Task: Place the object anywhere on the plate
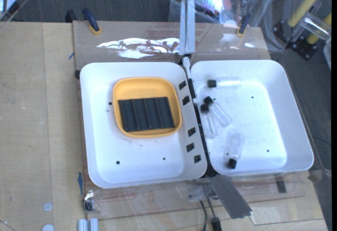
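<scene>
Vials: four counted, clear tubes, all lying flat in the right bin [295,119]. Black caps are seen on three.
- Vial one [226,83] lies upper centre of that bin, level across the frame, cap to the left.
- Vial two [217,111] sits below it, slanting down to the right, cap at its upper-left end.
- Vial three [209,126] lies just beside vial two, near the bin's left wall; whether the two touch is hard to tell, and its cap is not made out.
- Vial four [234,147] lies lower centre, apart from the rest, cap at the bottom end.

Plate [122,92]: one, yellow, rounded square, in the left bin [95,135], toward its upper middle. One dark ridged slab [146,114] covers most of the plate's floor; a yellow rim shows on all sides, widest along the top.

Bins: two, white, side by side, meeting at the frame's centre. Five small black tabs [191,131] run down that shared edge.

Open room: bare white floor to the left of and below the plate; the right half of the right bin is bare too. The three upper vials crowd the centre divide.

Claw state: cannot tell.
</scene>
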Motion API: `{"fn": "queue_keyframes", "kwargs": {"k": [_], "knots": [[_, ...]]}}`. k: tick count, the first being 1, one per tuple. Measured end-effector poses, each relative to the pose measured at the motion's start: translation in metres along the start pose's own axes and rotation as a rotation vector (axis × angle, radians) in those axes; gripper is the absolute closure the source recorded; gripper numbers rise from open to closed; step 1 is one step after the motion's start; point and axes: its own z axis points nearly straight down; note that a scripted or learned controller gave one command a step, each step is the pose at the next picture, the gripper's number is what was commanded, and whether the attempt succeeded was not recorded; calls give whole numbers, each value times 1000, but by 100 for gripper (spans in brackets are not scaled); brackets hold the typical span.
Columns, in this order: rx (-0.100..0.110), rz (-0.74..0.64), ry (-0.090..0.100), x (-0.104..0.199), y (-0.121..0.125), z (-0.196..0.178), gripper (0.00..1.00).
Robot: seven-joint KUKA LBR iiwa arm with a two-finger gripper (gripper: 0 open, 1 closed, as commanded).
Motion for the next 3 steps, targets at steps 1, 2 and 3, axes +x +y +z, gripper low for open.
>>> {"fn": "queue_keyframes", "kwargs": {"k": [1,2,3], "knots": [[0,-379,-2,4,5,0,100],[0,-556,-3,6,7,1,100],[0,-557,-2,6,7,1,100]]}}
